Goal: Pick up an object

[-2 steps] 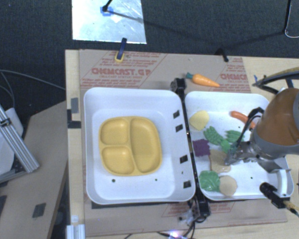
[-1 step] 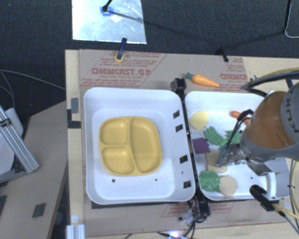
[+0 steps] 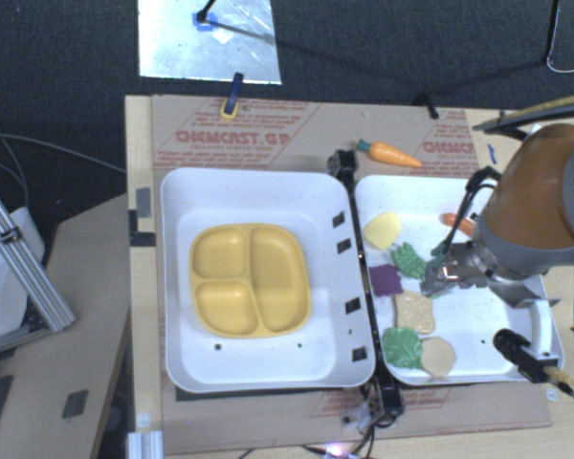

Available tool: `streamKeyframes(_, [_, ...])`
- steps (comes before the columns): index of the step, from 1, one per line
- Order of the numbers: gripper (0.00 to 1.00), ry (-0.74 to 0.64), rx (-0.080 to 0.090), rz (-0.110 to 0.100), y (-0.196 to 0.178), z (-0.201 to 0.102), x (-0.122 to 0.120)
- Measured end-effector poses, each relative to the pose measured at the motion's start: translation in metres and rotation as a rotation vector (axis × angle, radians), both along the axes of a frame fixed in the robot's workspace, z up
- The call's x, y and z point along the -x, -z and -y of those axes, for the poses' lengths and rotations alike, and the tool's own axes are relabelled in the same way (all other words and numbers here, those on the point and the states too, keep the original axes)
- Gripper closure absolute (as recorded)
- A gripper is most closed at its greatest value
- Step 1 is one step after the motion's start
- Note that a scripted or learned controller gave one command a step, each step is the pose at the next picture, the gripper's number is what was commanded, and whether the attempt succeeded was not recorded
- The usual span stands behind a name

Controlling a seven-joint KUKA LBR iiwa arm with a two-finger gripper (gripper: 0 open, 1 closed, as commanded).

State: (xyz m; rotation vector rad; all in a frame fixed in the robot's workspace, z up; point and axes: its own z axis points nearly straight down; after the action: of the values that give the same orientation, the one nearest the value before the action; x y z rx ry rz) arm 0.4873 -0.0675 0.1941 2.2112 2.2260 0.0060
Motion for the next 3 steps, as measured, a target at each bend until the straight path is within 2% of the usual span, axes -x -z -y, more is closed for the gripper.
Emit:
streamKeyframes(1, [1.0,0.006,0.0,-0.005,0.023,0.026,0.001])
streamKeyframes(2, [1.0,-0.002,-0.001,-0.001,0.009,-0.028,-0.034])
streamKeyframes(3, [1.0,0.0,-0.001,-0.006,0.01,-0.058,-0.016])
